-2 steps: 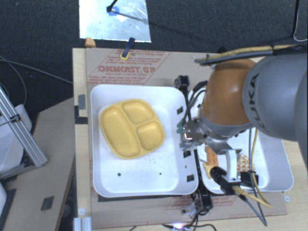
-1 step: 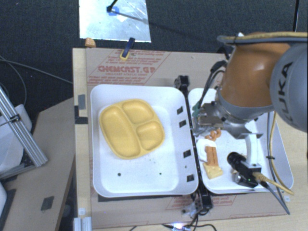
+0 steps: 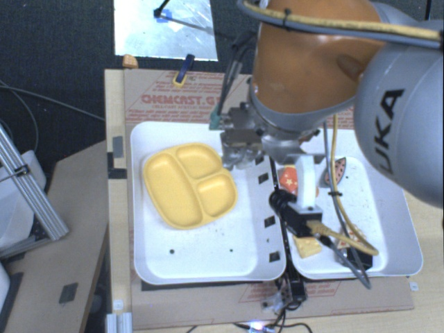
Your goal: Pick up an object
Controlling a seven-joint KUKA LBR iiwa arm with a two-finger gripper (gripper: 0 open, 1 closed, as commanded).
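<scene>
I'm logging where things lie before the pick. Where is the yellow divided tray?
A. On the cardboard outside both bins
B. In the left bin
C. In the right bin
B: the yellow divided tray lies flat on the floor of the left bin, left of the divider between the bins.

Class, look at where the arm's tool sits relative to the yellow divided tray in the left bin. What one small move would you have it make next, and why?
Probably a short move toward the left bin and straight down. The tool sits at the right edge of the yellow divided tray, near its rim, and nothing shows between its tips. The rim looks like the nearest graspable edge, though the arm's bulk hides much of the tool, so this is only a judgement.
</scene>
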